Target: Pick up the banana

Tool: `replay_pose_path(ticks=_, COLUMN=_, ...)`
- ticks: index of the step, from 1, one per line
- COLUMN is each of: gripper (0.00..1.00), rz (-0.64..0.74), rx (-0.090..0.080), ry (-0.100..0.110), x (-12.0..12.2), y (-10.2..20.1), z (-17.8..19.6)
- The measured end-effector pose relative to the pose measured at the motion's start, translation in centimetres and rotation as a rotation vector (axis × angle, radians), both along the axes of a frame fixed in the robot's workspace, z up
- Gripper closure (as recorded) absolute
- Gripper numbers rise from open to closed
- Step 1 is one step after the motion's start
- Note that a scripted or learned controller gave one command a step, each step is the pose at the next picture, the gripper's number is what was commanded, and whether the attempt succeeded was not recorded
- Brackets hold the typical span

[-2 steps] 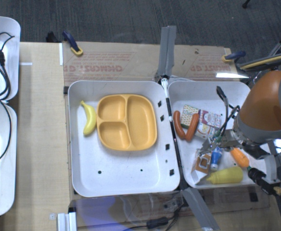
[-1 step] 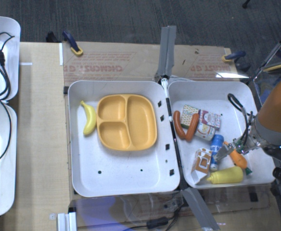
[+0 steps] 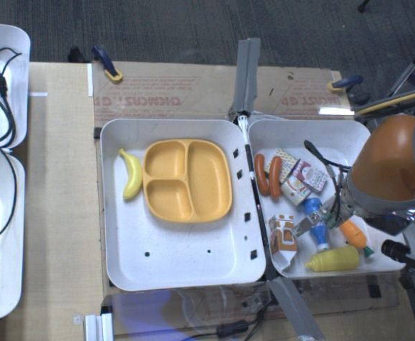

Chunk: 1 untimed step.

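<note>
The yellow banana lies in the left bin, against its left wall and just left of the yellow divided plate. My gripper hangs low over the right bin, far to the right of the banana, right above a blue bottle. The arm's orange band covers part of that bin.
The right bin holds two red sausages, small cartons, an orange-and-white box, a carrot and a yellow bottle. A raised divider separates the two bins. Cables lie on white trays at far left.
</note>
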<state>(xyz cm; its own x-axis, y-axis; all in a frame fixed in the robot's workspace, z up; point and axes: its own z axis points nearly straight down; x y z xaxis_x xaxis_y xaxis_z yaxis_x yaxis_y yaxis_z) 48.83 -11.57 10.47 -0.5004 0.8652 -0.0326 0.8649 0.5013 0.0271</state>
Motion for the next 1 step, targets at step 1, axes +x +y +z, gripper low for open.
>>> replay_pose_path(ticks=1, gripper=0.00, rz=0.168, rx=0.010, ry=0.040, x=-1.01, y=0.71, z=5.05)
